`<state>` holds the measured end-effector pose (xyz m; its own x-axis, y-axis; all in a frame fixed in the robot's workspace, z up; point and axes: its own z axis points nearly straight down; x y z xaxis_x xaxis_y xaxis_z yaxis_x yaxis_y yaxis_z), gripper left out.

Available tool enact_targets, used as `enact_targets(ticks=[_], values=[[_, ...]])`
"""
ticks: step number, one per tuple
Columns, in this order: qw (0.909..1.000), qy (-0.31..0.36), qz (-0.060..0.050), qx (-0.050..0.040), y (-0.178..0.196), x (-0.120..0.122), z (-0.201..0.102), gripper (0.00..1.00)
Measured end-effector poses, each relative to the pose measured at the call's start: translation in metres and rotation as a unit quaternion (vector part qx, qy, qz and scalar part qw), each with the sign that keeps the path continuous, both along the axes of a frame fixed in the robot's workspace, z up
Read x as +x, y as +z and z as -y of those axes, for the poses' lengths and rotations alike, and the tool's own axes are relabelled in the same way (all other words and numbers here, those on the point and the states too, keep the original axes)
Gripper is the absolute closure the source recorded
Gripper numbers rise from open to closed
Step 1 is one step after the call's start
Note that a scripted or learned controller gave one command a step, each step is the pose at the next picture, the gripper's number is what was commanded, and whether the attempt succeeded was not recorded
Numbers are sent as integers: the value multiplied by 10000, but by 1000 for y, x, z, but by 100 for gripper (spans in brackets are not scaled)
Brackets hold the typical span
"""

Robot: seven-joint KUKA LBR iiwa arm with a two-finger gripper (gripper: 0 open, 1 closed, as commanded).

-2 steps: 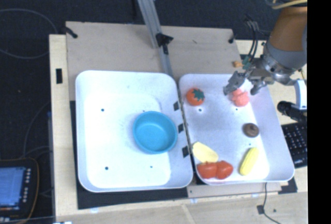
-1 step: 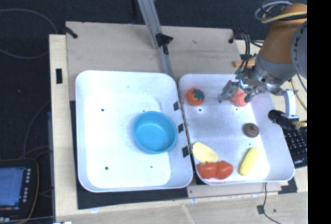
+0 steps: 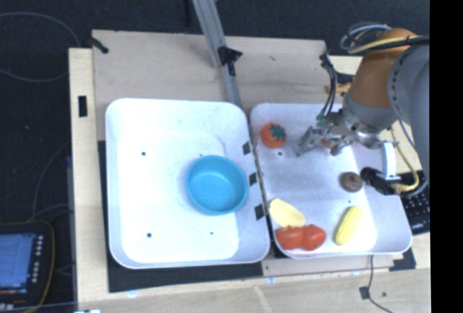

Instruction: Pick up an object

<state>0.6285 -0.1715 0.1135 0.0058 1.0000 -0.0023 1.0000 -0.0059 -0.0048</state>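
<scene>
Over the right white bin (image 3: 391, 236): my claw (image 3: 312, 139), fingers spread, pinching nothing.
Small round orange-red tomato (image 3: 273, 134) lies just left of my claw.

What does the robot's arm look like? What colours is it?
The arm is thick, round and grey, with a wide orange band above the wrist. Thin cables loop over the top of it. At its end sits a small gripper made of dark and silvery metal parts, narrowing to two thin fingers.
</scene>
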Motion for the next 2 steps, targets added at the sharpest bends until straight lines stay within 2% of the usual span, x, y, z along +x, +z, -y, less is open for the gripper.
enact_targets(ticks=[1,2], values=[[10000,-9,62,-1,19,3,1,100],[10000,-1,69,9,87,5,5,100]])
